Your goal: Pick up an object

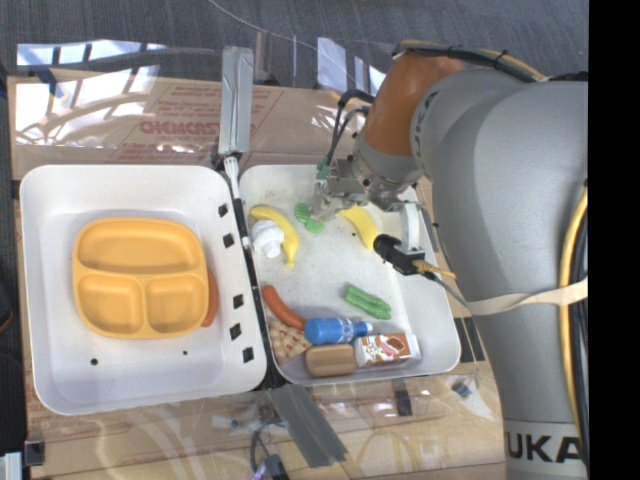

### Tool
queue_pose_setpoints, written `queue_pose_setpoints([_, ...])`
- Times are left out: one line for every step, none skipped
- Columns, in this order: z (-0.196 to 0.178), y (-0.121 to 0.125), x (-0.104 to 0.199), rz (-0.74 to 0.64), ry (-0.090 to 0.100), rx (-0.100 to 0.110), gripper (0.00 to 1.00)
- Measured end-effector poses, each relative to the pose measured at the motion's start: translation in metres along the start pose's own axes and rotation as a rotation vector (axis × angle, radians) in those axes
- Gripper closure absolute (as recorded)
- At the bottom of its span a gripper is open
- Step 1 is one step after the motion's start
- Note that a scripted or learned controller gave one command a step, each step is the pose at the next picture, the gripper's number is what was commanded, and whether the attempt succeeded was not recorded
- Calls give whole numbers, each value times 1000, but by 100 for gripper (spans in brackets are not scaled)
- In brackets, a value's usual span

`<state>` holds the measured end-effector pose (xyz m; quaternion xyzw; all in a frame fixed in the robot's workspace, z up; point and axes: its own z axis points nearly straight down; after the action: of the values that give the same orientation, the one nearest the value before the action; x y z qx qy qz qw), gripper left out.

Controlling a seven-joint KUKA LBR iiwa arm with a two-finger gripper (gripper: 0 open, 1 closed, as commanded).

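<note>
So the grey two-finger gripper (325,200) was down over the far end of the right white bin (440,318), and honestly I couldn't tell its state from this angle. Closest candidates: a small green plastic piece (309,216) lay just beside and below it, toward the near side, and a short yellow toy banana (362,225) sat just to its right, long axis running diagonally. I'd guess the green bit was the target, needing only a tiny drop
</note>
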<state>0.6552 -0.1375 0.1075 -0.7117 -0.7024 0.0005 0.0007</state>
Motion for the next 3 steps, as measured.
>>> queue_pose_setpoints([-2, 2, -18, -165, -2, -3, 100])
queue_pose_setpoints([15, 2, 18, -260, 0, -1, 100])
queue_pose_setpoints([14, 3, 18, -260, 0, -2, 0])
